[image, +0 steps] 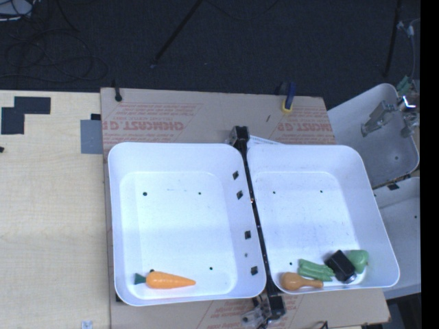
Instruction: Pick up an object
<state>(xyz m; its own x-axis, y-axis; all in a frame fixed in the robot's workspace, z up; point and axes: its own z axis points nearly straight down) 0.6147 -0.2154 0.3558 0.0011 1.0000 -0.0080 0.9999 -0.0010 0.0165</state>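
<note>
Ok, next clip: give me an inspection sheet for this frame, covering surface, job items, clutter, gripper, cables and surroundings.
Surface: two white bins, the left bin and the right bin, side by side on a cardboard sheet over a pale wooden bench.
Job's things: carrot at the left bin's near edge; in the right bin's near corner a tan pear-shaped piece, a green pod, a black block and a light green piece, bunched together.
Clutter: nothing seen.
Gripper: metal fingers at the right edge, away from the bins; state unclear.
Cables: several on the dark floor.
Surroundings: blue-and-yellow clamp on the cardboard's far edge.
</note>
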